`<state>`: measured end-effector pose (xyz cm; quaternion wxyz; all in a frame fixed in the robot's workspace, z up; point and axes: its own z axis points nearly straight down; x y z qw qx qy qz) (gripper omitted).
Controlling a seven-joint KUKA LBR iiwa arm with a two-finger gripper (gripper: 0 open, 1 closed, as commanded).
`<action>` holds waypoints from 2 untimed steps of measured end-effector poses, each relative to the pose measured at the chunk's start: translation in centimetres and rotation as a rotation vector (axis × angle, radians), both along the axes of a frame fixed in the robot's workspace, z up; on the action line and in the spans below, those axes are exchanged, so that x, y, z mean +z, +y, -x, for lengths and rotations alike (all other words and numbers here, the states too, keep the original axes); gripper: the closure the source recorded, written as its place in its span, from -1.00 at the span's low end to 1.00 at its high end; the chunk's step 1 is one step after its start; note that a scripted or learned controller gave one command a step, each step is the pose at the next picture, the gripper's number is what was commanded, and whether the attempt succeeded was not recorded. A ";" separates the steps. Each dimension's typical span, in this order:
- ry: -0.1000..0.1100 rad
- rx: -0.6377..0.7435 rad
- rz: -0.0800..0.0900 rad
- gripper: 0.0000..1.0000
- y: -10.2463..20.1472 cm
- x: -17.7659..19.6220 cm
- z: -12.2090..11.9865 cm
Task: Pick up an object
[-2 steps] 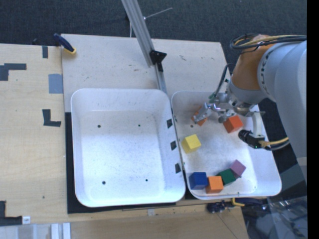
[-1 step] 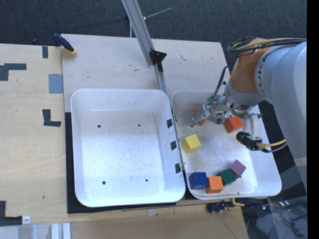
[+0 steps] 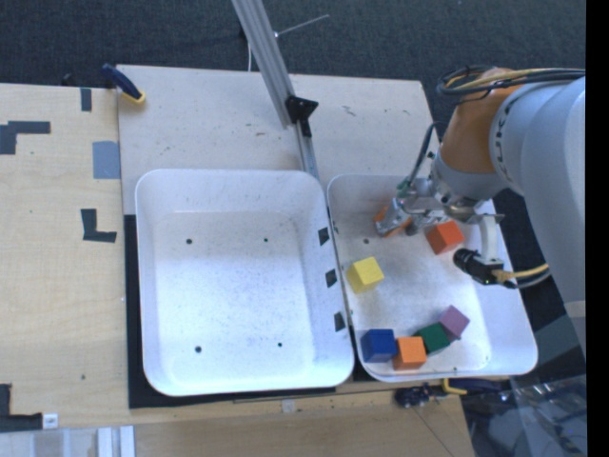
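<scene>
Two shallow white bins sit side by side on the pale surface (image 3: 219,103), which lies on dark carpet. Largest in view is the grey arm (image 3: 547,150), reaching in from the right with its orange band (image 3: 468,136) above the wrist and cables looping over the top and down its side. The left bin (image 3: 152,255) is the bigger of the two. The right bin (image 3: 519,346) holds all the blocks. A slanted metal rail (image 3: 262,41) runs from the top edge down to the gap between the bins, with a black clamp (image 3: 301,109) on it.

The hand (image 3: 411,213) hangs low over the far end of the right bin, near its upper left corner. An orange piece (image 3: 385,219) sits right at its tip, but whether the fingers are open or closed on it cannot be told from this angle.

Just right of the hand lies an orange-red block (image 3: 443,237), tilted. Near the bin's left wall is a yellow block (image 3: 365,273). Along the near end sit four more, close together: a blue block (image 3: 378,344), an orange block (image 3: 411,350) touching it, a green block (image 3: 435,337) just beside that, and a purple block (image 3: 454,321) at the right end of the cluster.

A small blue and yellow tool (image 3: 124,82) lies at the surface's far left corner.
</scene>
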<state>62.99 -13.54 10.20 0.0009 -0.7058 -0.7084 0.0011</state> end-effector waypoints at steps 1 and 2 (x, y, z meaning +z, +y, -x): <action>-0.007 -0.002 0.001 1.00 -0.1 6.3 0.1; -0.005 -0.002 0.000 1.00 -0.1 10.6 -0.2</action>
